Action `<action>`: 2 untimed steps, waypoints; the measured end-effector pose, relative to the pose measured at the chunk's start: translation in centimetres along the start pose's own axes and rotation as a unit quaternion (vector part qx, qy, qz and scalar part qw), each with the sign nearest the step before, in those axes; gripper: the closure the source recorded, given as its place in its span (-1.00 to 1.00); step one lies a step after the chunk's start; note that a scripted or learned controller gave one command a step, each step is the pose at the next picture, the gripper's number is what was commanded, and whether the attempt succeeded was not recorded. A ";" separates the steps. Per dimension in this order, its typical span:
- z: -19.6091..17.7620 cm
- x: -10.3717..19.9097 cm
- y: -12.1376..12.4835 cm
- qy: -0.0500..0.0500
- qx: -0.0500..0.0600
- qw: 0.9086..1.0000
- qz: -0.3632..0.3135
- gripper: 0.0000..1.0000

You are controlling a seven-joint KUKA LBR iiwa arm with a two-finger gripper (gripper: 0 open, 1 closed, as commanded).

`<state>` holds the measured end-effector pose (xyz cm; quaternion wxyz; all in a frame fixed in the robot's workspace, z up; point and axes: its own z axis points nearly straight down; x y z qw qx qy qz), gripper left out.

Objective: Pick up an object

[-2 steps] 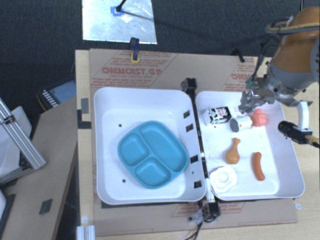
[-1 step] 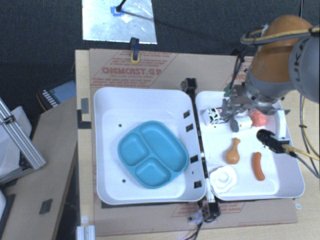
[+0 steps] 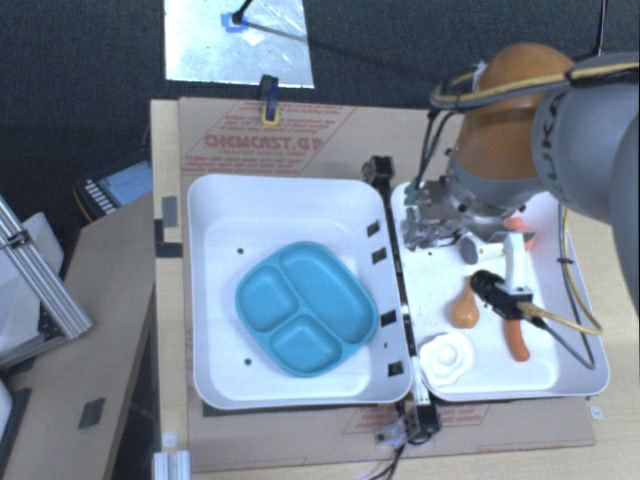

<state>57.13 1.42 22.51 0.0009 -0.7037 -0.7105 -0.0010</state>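
Though the gripper [image 3: 432, 224] sits low in the far left part of the right bin [image 3: 560, 360], we cannot tell how its jaws stand; they are a grey blur. Nearer us lie an orange pear-shaped toy [image 3: 463, 310], an orange stick [image 3: 517, 342] and a white round piece [image 3: 445, 358]. A blue tray [image 3: 305, 308] lies in the left bin [image 3: 215, 268]. The cardboard [image 3: 330, 128] beyond reads "CHEMCAST".

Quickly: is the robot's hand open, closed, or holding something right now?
Hand: cannot be told from this view; it is low over the far left corner of the right bin.
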 end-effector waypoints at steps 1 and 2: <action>0.3 4.3 -1.3 0.000 0.000 1.000 0.000 1.00; -0.7 9.2 -2.6 0.000 -0.001 1.000 0.000 1.00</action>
